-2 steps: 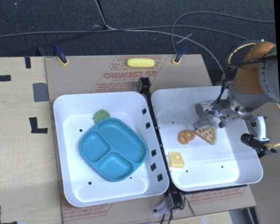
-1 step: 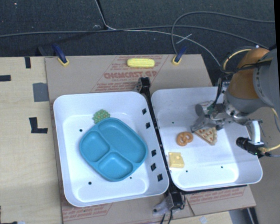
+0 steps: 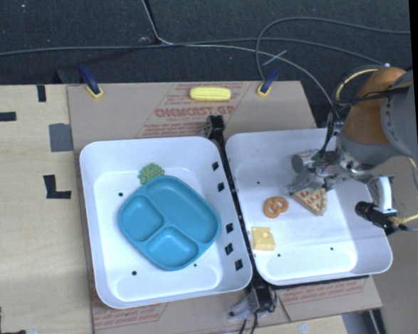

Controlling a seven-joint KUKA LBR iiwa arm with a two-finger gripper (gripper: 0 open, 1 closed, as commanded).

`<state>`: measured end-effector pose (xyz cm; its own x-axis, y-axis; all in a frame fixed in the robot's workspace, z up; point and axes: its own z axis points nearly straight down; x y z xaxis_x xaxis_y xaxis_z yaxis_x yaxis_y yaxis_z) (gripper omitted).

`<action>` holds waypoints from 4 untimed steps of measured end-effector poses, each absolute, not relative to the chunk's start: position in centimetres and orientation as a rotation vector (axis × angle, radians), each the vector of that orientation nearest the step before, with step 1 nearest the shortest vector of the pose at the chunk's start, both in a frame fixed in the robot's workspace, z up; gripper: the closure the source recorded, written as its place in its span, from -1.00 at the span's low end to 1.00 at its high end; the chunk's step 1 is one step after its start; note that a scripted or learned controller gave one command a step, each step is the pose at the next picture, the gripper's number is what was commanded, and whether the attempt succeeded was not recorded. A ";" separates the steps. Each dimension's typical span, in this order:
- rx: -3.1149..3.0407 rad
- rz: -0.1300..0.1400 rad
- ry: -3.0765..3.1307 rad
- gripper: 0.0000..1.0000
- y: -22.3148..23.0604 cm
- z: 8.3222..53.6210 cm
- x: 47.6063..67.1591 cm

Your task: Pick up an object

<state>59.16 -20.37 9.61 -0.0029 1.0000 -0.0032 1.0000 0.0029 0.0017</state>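
Observation:
In the right bin (image 3: 308, 263) lie a small brown pretzel (image 3: 275, 207), a pizza slice (image 3: 313, 200) and a yellow cheese square (image 3: 263, 238). My gripper (image 3: 306, 177) reaches in from the right and hovers low over the pizza slice's upper edge, its grey fingers spread to either side of it. Whether anything sits between them is unclear. The left bin (image 3: 102, 227) holds a blue divided plate (image 3: 168, 221) with a green broccoli piece (image 3: 151, 173) at its upper left rim.
A yellow corn cob (image 3: 209, 94) lies on the cardboard behind the bins. Blue and yellow clamps (image 3: 92, 85) (image 3: 267, 82) pin the cardboard's back corners. Black cables cross the dark floor behind. The arm's orange band (image 3: 375, 87) is at the right.

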 end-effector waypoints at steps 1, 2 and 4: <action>2.219 0.001 2.223 1.00 -19.3 14.6 59.5; 2.218 0.002 2.221 1.00 -19.4 18.9 59.9; 2.215 0.003 2.229 1.00 -13.3 24.4 60.7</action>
